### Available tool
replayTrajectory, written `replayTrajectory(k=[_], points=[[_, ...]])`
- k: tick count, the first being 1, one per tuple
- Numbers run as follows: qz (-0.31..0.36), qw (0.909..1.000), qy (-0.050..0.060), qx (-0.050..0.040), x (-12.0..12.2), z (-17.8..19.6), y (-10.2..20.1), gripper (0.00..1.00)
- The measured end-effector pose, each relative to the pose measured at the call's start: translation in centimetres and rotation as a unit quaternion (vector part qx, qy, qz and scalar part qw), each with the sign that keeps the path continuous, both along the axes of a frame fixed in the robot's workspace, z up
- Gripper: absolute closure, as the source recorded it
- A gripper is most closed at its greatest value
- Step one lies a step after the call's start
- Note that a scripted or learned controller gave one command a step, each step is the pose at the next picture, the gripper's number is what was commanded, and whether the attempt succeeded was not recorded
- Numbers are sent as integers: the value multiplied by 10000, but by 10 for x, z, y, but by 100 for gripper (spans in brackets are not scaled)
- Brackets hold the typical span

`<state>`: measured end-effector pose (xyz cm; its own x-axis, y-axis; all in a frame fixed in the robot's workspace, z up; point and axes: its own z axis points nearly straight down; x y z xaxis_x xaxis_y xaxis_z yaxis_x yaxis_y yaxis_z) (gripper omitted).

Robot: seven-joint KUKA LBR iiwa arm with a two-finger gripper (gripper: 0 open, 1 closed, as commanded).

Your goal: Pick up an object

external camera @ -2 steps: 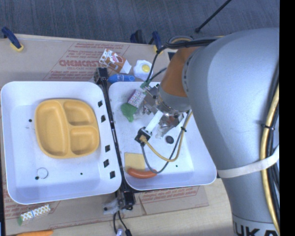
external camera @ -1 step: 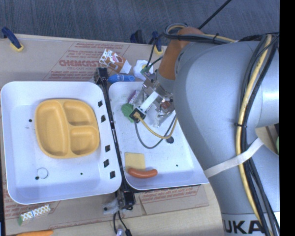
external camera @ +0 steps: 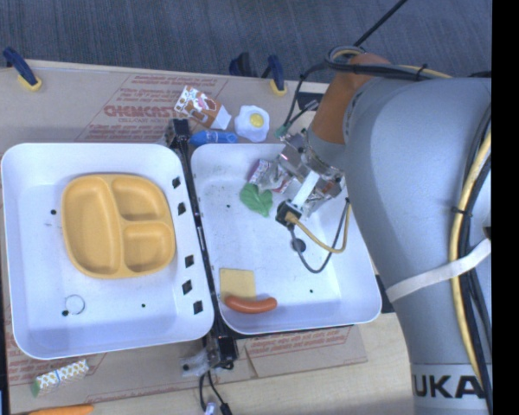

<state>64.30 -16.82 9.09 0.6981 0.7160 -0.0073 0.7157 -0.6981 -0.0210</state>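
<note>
While the arm reaches in from 3 o'clock, the gripper hangs low at 12 o'clock in the right bin. It is just beside a shiny wrapper and a green leaf toy. Its grip is too hidden to make out. A yellow square and a sausage lie at 7 o'clock. A yellow plate sits in the left bin.

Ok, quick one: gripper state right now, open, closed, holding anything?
Gripper: cannot be told from this view; it is over the far end of the right bin, next to a silvery packet and a green piece.
</note>
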Motion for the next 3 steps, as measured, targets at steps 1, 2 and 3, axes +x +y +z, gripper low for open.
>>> replayTrajectory(k=[1,2,3], points=[[975,9952,-75,-20,-8,0,57,0],[-972,9952,-79,-50,-19,1,23,0],[-918,9957,-73,-39,3,1,60,0]])
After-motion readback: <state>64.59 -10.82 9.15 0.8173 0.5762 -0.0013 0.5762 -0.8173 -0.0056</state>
